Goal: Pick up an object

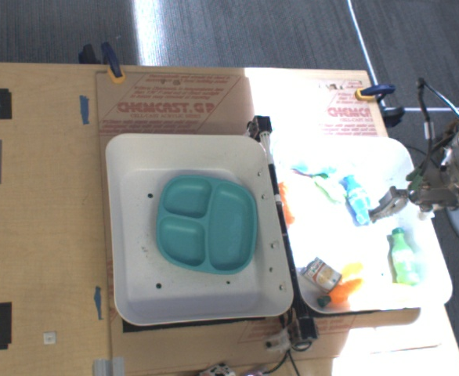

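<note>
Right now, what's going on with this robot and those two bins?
The arm reaches in from the right, its gripper low over the right bin, right beside a blue bottle. Nothing shows between its fingers. A green bottle, an orange piece and a small can lie nearby. The left bin holds a teal divided plate.

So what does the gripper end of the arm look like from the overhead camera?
The gripper is a dark grey metal assembly at the right bin's right edge, with slim grey jaws pointing left. Thin black cables loop up from it. Glare washes out finer detail, and no markings are readable.
</note>
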Controlling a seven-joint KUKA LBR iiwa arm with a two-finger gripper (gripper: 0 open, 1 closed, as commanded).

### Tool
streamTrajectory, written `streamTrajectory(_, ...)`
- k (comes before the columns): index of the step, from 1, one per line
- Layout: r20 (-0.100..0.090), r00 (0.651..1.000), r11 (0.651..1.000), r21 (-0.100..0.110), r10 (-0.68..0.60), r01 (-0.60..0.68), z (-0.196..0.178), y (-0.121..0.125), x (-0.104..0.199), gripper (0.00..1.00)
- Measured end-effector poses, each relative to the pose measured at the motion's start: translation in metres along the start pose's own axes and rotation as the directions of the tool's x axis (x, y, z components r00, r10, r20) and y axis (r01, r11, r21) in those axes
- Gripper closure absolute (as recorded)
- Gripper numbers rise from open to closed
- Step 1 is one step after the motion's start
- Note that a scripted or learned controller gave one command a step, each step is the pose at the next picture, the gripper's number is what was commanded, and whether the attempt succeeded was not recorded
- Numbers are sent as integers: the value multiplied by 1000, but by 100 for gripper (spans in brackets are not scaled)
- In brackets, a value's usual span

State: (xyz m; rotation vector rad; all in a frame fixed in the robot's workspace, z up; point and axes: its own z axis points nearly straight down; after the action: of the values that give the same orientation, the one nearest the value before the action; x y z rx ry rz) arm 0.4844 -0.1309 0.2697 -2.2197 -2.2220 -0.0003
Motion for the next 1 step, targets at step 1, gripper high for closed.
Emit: streamTrajectory(1,-1,952,952,1,-307,307,119,-5,-12,0)
